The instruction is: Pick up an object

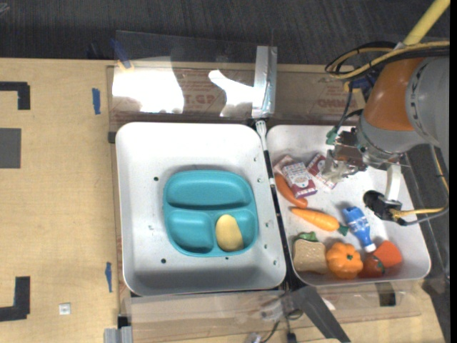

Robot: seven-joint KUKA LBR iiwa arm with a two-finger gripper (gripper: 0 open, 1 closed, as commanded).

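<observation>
1. My pincer (335, 168) hangs over the upper part of the right bin (421, 259), at the end of my grey arm (410, 106). I cannot tell how it is set; the wrist hardware hides that.

2. Nearest candidate: a small packet (298, 177) with red and white print, lying just left of and below the pincer, near the bin's left wall. A red piece (285, 190) lies against its lower left edge.

3. Other candidates lower in the same bin: a carrot (315, 219), a blue bottle (359, 227), a small pumpkin (344, 259), a slice of bread (308, 256) and a red fruit (385, 254). These crowd together, several touching.

4. The left bin (136, 191) holds a teal tray (207, 206) with a yellow potato (228, 232) in its lower right compartment, well apart from me.

5. Advice: I would judge the packet the best target. It lies flat, so I should come straight down, straddle its narrow side, and close low against the bin floor.

6. Risk: a flat packet may slip out, or the red piece may be caught as well.
</observation>
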